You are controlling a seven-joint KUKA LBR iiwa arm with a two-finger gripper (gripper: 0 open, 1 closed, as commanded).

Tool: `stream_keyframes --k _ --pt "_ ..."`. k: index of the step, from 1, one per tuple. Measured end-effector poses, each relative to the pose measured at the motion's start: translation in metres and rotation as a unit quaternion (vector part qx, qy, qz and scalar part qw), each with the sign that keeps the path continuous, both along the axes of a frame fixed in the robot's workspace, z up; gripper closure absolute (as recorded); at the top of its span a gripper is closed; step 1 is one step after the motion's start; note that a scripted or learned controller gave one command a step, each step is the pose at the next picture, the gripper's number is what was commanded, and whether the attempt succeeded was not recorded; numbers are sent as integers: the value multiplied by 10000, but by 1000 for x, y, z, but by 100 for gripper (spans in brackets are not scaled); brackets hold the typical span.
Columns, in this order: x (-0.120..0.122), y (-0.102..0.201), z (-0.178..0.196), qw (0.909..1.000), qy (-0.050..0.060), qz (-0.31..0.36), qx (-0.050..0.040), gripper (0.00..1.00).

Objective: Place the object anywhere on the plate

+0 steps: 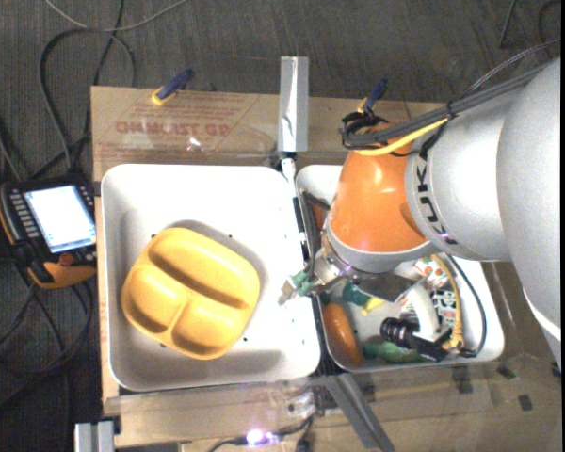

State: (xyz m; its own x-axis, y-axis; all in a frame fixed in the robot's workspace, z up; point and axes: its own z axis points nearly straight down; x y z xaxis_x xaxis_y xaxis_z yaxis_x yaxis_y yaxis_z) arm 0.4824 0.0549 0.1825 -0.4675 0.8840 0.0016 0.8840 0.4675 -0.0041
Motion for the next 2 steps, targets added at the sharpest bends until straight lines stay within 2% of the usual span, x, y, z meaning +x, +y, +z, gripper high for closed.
stream_keyframes --k 1,2 --pt "0 0 0 10000 1 0 0 0" --pt "-1 56 -36 9981 13 -610 -7 0"
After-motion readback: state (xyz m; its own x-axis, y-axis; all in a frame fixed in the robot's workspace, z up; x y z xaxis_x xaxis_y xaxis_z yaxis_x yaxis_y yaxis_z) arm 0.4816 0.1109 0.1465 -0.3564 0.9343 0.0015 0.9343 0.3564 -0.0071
